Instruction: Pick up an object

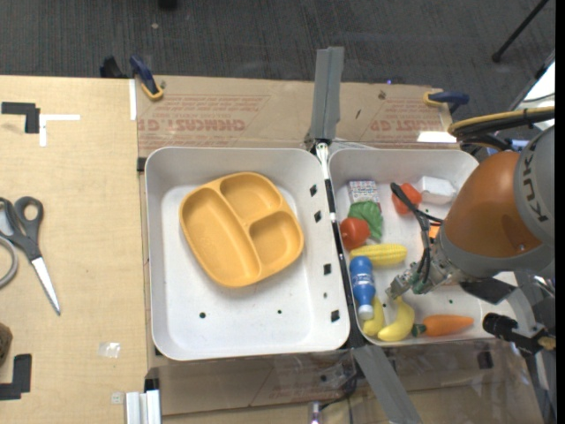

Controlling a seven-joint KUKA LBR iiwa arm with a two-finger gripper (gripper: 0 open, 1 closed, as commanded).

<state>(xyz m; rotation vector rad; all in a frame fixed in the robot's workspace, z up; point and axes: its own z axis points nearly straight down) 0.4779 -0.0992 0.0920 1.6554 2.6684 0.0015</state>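
end effector (408, 283) grip state: cannot tell | banana (395, 324) just below it, right bin (459, 159)

The arm (494, 210) hides much of the right bin's (402, 159) floor. The gripper (408, 283) is too small to read. The scissors (31, 246) run off the left edge.

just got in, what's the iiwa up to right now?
The arm is reaching into the right bin, with its gripper low over the white floor among the toy food. Closest to it are a banana, a carrot, a corn cob and a blue bottle. Nothing shows between the fingers, so no pick yet. The left bin holds a yellow divided plate, untouched.
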